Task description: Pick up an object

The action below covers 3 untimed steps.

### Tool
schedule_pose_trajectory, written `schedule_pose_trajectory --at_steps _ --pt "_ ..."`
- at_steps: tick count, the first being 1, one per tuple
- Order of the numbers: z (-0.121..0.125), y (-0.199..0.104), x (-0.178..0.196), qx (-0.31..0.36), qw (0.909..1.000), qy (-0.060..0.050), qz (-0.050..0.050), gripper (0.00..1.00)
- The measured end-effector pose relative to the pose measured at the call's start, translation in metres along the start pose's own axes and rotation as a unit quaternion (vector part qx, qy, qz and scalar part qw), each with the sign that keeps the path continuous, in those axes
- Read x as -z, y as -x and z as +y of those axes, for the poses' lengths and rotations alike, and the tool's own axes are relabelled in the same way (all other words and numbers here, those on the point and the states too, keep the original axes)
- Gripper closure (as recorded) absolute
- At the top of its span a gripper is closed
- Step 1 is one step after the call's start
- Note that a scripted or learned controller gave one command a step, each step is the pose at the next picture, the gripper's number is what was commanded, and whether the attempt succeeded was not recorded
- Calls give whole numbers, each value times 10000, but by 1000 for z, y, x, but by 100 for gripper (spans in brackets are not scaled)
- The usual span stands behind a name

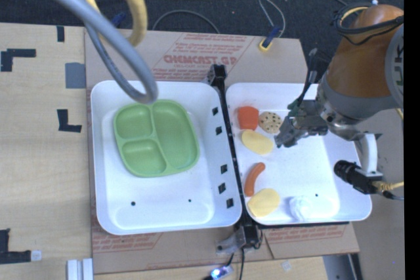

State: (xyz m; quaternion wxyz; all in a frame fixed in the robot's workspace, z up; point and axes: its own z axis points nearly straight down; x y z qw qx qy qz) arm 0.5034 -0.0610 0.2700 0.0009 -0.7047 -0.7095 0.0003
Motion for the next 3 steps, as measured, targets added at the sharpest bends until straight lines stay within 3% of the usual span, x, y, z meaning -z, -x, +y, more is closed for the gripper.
schedule_pose_trajectory --at_steps 1,3 --pt "-8 -43 -9 -10 10000 -6 -1 100" --pt "-1 -145 -39 -4 10000 -6 -3 100"
